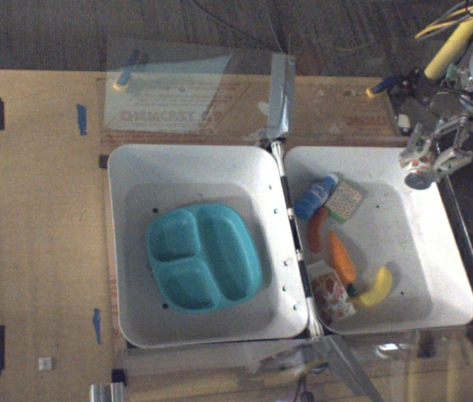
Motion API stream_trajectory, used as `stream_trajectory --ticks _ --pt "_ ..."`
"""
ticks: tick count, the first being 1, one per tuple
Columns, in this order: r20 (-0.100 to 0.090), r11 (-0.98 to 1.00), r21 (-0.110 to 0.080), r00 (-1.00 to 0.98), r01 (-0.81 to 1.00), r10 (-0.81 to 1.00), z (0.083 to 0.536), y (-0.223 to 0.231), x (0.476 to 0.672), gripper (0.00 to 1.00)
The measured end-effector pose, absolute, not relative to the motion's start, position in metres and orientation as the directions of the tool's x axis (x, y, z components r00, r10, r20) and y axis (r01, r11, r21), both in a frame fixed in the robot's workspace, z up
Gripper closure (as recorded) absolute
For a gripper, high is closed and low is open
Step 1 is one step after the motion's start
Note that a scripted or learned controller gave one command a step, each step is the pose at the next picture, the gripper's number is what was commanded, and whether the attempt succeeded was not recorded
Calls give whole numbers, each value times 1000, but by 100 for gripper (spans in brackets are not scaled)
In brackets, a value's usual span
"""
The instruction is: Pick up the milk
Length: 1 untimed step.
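Gripper hangs over the far right corner of the right bin, fingers slightly apart with nothing between them. Arm enters from the right, orange band at the frame's upper right edge. Milk, a small carton with red print, lies in the near left corner of the right bin, against the divider wall, well apart from the gripper. Just right of it a banana; between them and farther back, a carrot. A reddish sausage-like item lies along the left wall, a blue bottle beyond it, touching a pale square packet. Left bin holds a teal divided plate, three compartments, near the bin's middle.
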State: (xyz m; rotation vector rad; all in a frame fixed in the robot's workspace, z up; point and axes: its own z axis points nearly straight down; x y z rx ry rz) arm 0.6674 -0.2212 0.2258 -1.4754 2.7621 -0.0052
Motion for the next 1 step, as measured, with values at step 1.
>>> stream_trajectory --ticks 1 --pt "-5 452 -2 -452 -892 -892 141 -225 667 100"
